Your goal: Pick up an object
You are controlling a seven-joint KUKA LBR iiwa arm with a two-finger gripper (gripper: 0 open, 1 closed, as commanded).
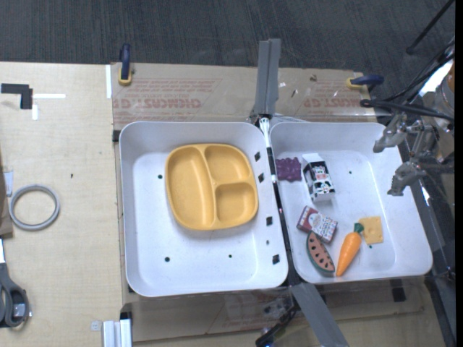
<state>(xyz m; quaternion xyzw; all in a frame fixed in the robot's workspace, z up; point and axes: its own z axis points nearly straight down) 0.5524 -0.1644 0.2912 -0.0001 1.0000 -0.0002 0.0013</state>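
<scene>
The right bin (362, 270) holds a purple bunch of grapes (288, 168), a black-and-white milk carton (318, 178), a small red-and-white box (317, 223), a watermelon slice (320, 253), an orange carrot (349, 249) and a yellow cheese slice (372, 230). My gripper (391, 163) hangs over the bin's right side, above and to the right of the cheese. It is open, its two fingers spread apart with nothing between them. It touches none of the objects.
The left bin (145, 266) holds a yellow divided plate (212, 186). A grey tape roll (32, 207) and scissors (11, 302) lie on the bench at the left. Clamps (125, 63) grip the cardboard behind the bins. Cables run at the far right.
</scene>
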